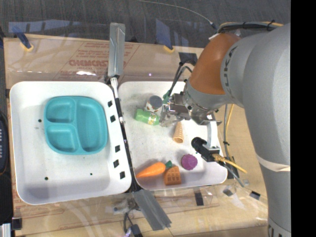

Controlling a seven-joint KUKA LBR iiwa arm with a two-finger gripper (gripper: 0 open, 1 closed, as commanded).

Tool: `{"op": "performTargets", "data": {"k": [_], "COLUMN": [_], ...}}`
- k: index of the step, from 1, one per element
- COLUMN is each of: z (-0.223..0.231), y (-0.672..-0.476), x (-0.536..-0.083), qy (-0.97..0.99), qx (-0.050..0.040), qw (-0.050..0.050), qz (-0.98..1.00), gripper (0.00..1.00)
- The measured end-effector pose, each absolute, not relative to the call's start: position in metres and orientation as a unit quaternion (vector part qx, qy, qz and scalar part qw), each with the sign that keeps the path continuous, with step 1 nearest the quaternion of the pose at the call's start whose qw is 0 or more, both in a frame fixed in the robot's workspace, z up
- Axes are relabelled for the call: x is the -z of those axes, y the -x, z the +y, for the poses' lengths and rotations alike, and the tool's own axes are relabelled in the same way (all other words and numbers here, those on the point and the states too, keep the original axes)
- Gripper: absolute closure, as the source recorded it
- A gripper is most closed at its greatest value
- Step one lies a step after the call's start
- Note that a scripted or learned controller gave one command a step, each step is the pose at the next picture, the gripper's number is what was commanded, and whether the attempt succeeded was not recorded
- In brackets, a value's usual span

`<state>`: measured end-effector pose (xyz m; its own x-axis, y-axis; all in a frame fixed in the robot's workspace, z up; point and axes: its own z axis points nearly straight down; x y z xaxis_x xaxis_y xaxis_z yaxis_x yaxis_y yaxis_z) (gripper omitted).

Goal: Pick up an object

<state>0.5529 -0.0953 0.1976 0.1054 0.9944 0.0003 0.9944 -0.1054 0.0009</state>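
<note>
In the right bin (148,147) my gripper (169,113) hangs low over the upper middle, right beside a green bottle with a grey cap (147,114) lying on its side. A tan cone (177,132) lies just below the gripper. Near the bin's front edge lie an orange carrot (152,170), an orange waffle piece (172,176) and a purple round toy (188,162). Nothing shows between the gripper's fingers.
The left bin (29,147) holds a teal divided plate (76,124). A grey divider bar (116,53) runs between the bins at the back. The arm's grey body and orange band (212,65) cover the right bin's upper right corner.
</note>
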Motion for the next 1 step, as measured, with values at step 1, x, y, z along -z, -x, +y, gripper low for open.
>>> {"op": "performTargets", "data": {"k": [1], "z": [-0.0651], "y": [-0.5815], "x": [-0.2616], "qy": [-0.790], "qx": [-0.0010], "qw": [0.000], "qz": [0.613], "gripper": [1.00]}}
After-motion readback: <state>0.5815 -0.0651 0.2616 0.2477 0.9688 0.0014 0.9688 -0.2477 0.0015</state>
